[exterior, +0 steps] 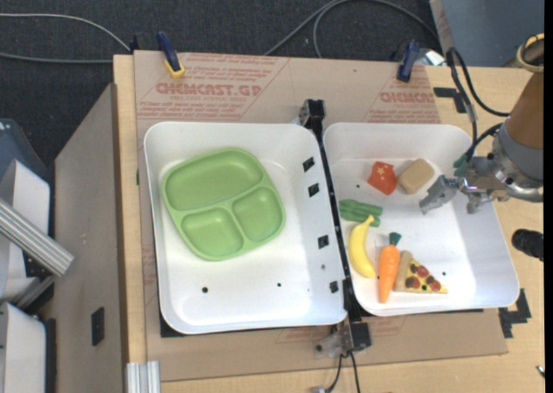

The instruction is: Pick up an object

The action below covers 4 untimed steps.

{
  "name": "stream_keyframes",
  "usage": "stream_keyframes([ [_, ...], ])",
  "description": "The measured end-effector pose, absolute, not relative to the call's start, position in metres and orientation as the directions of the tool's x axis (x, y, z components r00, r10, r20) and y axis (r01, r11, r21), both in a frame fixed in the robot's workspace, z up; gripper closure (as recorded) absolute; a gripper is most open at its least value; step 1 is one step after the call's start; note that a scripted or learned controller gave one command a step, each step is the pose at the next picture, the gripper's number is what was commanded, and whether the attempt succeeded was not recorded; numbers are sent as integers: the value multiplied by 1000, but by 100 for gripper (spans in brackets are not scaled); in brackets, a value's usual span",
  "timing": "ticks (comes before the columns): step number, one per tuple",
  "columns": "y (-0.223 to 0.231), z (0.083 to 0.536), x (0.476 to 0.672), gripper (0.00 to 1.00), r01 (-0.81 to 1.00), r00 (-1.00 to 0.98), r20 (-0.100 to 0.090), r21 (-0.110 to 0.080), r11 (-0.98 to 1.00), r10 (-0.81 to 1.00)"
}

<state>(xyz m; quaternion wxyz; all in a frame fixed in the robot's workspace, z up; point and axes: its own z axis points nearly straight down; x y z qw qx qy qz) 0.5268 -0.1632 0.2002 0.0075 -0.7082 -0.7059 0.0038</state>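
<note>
The right bin [488,257] holds a red block [382,177], a tan bread-like piece [416,175], a green pod [359,209], a banana [361,248], a carrot [389,271] and a pizza slice [422,278]. My gripper [454,197] hangs over the bin's upper right part, just right of the tan piece and apart from it. Its two fingers are spread open with bare bin floor between them. One grey fingertip [432,199] points toward the tan piece.
In the left bin [294,283] lies a green divided plate [225,203]. A black clip strip [324,210] joins the two bins. Clamps [171,56] hold the cardboard at the back. Cables run behind the bench.
</note>
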Motion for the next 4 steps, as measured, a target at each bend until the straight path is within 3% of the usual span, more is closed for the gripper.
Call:
stream_keyframes([
  [1,-163,207,530,0,1000,0,2,-2,0,1000],
  [3,-153,104,534,0,1000,0,4,-8,0,1000],
  [4,-152,84,534,0,1000,0,3,-6,0,1000],
])
